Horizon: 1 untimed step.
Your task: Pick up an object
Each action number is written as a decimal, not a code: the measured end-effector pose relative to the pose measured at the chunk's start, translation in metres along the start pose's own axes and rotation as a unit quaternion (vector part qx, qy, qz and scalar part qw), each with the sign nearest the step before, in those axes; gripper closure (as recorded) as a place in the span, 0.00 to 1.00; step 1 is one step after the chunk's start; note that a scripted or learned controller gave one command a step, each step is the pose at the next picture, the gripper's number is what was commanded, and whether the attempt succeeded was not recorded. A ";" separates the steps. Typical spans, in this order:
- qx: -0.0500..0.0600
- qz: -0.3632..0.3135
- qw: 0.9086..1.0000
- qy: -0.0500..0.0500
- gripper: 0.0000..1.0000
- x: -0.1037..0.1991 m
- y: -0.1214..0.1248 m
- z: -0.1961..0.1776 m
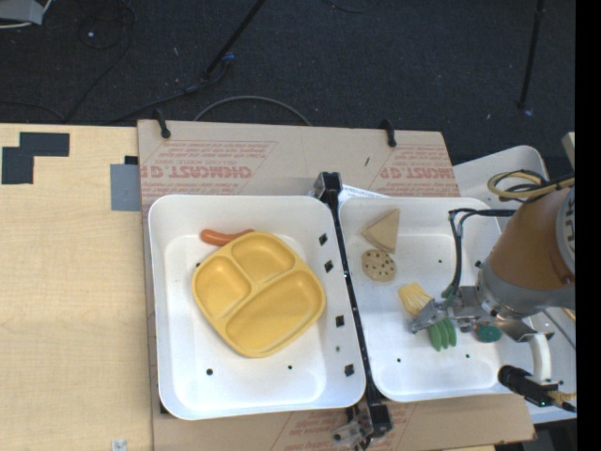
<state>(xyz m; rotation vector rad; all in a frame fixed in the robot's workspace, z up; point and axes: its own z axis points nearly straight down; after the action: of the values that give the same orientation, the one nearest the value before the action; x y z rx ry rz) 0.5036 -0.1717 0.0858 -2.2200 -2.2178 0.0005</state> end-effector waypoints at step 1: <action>0.000 0.001 1.000 0.000 1.00 -0.001 0.000 -0.013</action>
<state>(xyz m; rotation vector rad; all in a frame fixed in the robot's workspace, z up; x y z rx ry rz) 0.5041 -0.1729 0.0984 -2.2239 -2.2151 0.0000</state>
